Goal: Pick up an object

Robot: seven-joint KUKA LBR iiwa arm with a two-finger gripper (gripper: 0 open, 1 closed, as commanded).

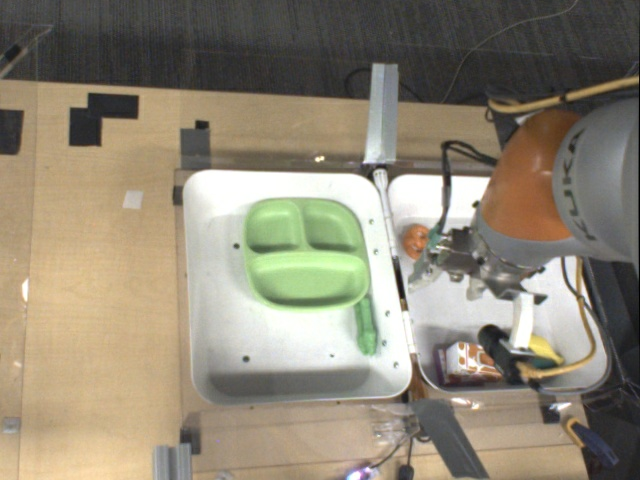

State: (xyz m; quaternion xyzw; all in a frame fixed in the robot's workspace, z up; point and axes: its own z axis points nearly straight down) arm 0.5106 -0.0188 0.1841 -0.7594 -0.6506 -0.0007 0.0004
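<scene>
My gripper point(428, 265) hangs low over the left part of the right bin point(450, 313), coming off the orange-banded wrist. Just beyond it, near the bin's left wall, lies a small orange-red ball-like object point(414, 237); whether they touch is unclear. A brown packet point(467, 363) lies at the front of the same bin, with a yellow object point(545, 348) to its right, partly hidden by the arm. In the left bin point(215, 268) sits a green divided tray point(305, 252), and a green stick-shaped object point(366, 328) lies by its front right corner.
A metal divider bar point(392, 258) runs between the two bins. The arm's body point(560, 188) covers the right and back parts of the right bin. The wooden bench point(90, 298) stretches to the left.
</scene>
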